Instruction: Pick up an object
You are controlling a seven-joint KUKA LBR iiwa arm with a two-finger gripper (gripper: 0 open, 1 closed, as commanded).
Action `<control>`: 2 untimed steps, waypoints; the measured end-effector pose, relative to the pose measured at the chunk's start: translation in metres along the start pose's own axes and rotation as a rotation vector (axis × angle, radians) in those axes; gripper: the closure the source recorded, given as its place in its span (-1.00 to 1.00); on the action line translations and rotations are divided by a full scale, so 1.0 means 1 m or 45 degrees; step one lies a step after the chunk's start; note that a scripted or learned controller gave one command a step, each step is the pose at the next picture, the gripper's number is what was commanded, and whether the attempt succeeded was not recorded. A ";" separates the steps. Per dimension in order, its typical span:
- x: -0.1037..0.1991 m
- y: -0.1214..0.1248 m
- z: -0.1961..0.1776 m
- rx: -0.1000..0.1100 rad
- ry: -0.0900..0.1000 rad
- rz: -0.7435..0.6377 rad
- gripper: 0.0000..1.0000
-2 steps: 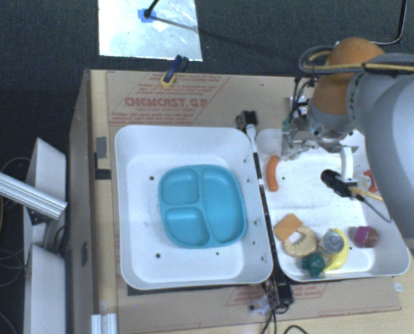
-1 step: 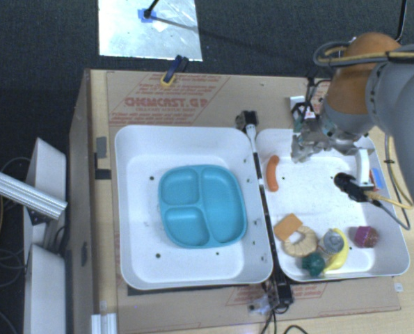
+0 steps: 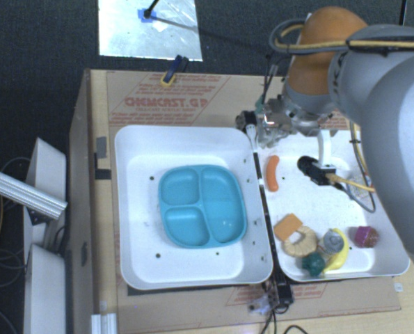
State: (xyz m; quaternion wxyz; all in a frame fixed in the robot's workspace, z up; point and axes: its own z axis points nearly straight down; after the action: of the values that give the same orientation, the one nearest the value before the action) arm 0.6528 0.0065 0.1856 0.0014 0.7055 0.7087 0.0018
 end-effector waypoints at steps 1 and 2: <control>-0.043 -0.044 -0.033 0.002 -0.002 0.004 1.00; 0.016 0.016 0.002 0.004 0.001 -0.001 1.00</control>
State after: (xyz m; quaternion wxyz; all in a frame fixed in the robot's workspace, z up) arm 0.6686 0.0231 0.1839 -0.0002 0.7053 0.7089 0.0009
